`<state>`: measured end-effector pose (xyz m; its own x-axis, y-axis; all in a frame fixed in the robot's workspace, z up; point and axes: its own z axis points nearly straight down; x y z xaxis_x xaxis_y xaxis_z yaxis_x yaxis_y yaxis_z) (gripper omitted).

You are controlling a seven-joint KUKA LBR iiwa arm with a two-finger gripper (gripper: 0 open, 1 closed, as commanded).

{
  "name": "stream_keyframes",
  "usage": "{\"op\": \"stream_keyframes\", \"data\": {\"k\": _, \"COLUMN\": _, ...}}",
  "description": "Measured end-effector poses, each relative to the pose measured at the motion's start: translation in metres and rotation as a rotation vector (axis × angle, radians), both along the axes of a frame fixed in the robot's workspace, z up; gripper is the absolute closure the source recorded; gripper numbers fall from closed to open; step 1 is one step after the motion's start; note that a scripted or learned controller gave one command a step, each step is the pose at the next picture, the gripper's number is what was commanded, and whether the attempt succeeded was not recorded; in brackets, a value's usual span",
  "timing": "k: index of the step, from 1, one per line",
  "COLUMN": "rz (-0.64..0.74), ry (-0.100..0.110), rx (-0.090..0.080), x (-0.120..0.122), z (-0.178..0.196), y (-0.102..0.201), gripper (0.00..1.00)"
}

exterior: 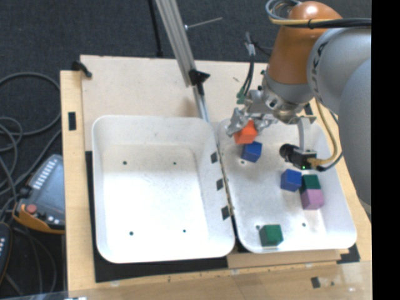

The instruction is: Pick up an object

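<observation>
Right white bin [340, 230], end effector [245, 129] pinching orange block [246, 133], just above blue cube [252, 151]

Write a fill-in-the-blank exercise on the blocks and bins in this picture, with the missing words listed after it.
1. The orange block sits between the fingers of the gripper, above the ____ bin as the camera sees it.
2. Just below the orange block lies a ____ block.
3. The pink block touches a dark green block and lies right of a second ____ block.
4. Near the front rim of the right bin lies a lone ____ block.

Missing words: right; blue; blue; green
</observation>
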<state>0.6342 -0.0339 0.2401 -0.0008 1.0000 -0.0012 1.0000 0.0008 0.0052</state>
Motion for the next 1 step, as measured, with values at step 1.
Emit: {"op": "stream_keyframes", "data": {"k": 1, "rz": 0.009, "ry": -0.004, "rx": 0.003, "x": 0.0180, "z": 0.0710, "y": 0.0803, "gripper": 1.00}}
